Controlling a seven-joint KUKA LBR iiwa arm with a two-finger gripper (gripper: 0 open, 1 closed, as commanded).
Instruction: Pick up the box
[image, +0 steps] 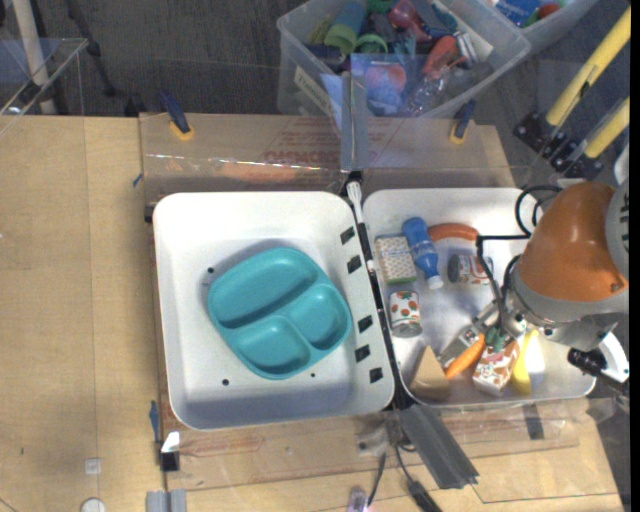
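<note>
A small white carton box with red print (492, 366) is lying near the front edge of the right white bin (500, 203), touching an orange carrot-shaped toy (464, 358) on its left and a yellow object (521, 365) on its right. The end effector (497, 332) is hanging just above the box; whether it is open or closed cannot be told. Toward the bin's back edge, a blue bottle (421, 250), a speckled packet (394, 260) and a small printed can (405, 310) are resting. A teal divided plastic plate (277, 311) is lying in the left white bin (190, 230) on the worktop (70, 300).
</note>
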